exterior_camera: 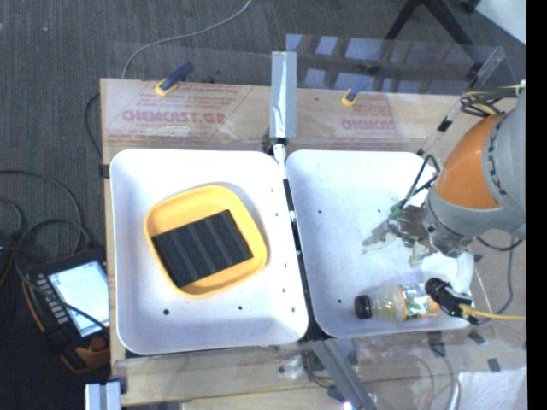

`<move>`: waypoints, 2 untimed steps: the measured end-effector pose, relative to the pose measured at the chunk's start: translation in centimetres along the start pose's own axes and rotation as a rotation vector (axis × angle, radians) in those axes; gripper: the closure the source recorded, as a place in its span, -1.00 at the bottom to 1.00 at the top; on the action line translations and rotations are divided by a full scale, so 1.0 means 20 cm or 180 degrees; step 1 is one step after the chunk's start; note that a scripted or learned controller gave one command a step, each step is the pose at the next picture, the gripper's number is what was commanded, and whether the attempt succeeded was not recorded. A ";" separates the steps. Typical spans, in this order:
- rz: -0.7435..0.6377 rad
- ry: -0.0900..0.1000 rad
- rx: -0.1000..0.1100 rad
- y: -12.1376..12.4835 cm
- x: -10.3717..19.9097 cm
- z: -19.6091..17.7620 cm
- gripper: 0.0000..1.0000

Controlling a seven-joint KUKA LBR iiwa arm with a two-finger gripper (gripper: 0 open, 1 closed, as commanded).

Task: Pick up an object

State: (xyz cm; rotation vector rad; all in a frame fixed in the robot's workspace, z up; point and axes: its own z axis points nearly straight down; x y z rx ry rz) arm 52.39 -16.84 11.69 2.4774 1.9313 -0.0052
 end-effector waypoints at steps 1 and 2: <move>-0.2163 -0.0004 -0.0015 -0.08 -0.04 -0.57 -1.00; -0.2856 -0.0012 -0.0053 -0.19 0.02 0.12 -1.00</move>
